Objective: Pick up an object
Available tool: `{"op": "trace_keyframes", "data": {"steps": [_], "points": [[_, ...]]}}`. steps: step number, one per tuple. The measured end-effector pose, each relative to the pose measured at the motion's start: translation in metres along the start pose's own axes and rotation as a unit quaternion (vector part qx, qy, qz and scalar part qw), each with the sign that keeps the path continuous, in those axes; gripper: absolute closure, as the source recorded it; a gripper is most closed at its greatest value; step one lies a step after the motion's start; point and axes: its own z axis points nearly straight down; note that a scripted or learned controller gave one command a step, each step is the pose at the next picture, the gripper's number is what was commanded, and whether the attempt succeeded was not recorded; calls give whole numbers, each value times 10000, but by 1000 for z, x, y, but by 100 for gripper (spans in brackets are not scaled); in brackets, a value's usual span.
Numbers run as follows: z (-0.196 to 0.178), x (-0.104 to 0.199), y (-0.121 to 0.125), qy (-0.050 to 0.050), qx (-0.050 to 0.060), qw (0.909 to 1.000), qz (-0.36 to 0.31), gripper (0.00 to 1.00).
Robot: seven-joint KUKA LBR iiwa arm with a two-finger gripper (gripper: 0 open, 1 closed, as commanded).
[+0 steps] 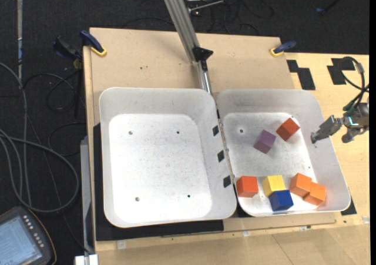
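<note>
The right bin (329,158) holds all the candidates: a purple cube (265,140) and an orange-red cube (288,128) lie apart toward its far half, while an orange cube (247,185), a yellow cube (273,184), a blue cube (281,200) and two more orange blocks (308,188) crowd along its near wall. The left bin (111,158) sits just beside it on the counter (147,58).

The tool (324,131) hangs at the right rim of the right bin, near the orange-red cube, holding nothing; its fingers look slightly spread, though they are too small to be sure.

The step in hand appears to be the approach. The orange-red cube is probably the best choice: it is nearest and stands free on every side, so the fingers could straddle it without nudging a neighbour. The near-wall cluster is riskier, since the yellow and blue cubes touch and the wall limits room. The tool should come down centred over the chosen cube, fingers aligned with its flat faces, low enough to grip the sides before closing.
</note>
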Motion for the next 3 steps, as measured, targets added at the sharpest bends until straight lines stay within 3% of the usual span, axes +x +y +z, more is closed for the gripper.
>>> {"op": "trace_keyframes", "data": {"steps": [1, 3], "points": [[-2, 0, 1, -7, -18, 10000, -1, 0], [98, 19, 7, 5, 7, 10000, 5, 0]]}}
